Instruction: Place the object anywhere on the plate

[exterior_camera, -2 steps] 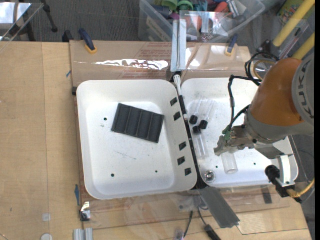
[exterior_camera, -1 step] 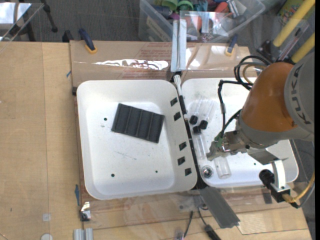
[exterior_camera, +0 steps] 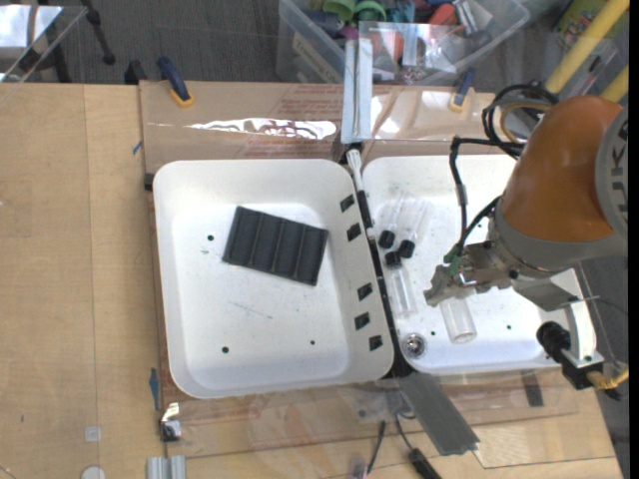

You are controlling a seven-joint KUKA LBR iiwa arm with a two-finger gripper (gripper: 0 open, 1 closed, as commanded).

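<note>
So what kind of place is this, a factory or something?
More likely a robotics lab than a factory: a robot arm reaches over two white bins on a wooden bench, and a clear tub of colourful toys sits behind.

The left bin (exterior_camera: 190,267) has open floor near its front and along its left side; a dark ribbed plate (exterior_camera: 276,244) takes up its far middle. The arm (exterior_camera: 559,188) crowds the right bin (exterior_camera: 504,352), where small black caps (exterior_camera: 395,247) and clear tubes (exterior_camera: 457,319) lie.
</note>
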